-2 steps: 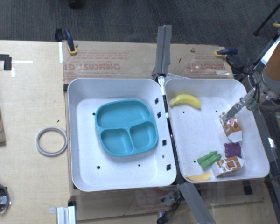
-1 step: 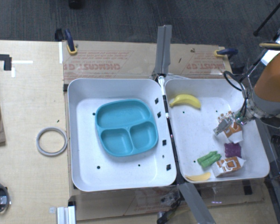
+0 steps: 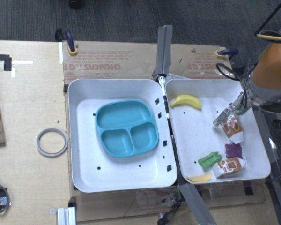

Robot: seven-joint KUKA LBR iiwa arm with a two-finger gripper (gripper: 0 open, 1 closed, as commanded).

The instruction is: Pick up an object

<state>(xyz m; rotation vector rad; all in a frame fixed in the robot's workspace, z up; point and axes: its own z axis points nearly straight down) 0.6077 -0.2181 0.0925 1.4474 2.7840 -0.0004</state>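
Two shallow white bins are seated side by side on the bench. The left bin (image 3: 79,139) contains a blue divided tray (image 3: 126,128) with three compartments, lying flat near the bin's middle. The right bin (image 3: 196,139) contains the loose items. A yellow banana (image 3: 186,101) lies near the far left corner of the right bin. A green object (image 3: 209,159) lies toward the near edge, with a second, pale yellow banana-shaped piece (image 3: 199,177) just beside it at the near rim. A purple object (image 3: 233,149) is located between two small orange-and-white cartons: one carton (image 3: 232,128) lies farther from the camera, and the other (image 3: 229,166) lies nearer, at the near right corner. The arm (image 3: 269,71) enters from the right, and the gripper (image 3: 223,117) is positioned low over the right bin, just beside or touching the upper edge of the farther carton. Contact cannot be confirmed. The state of the fingers cannot be determined at this resolution, and no object is seen between them. On the bench to the left of the bins, a grey ring (image 3: 52,141) is placed, well apart from both bins.
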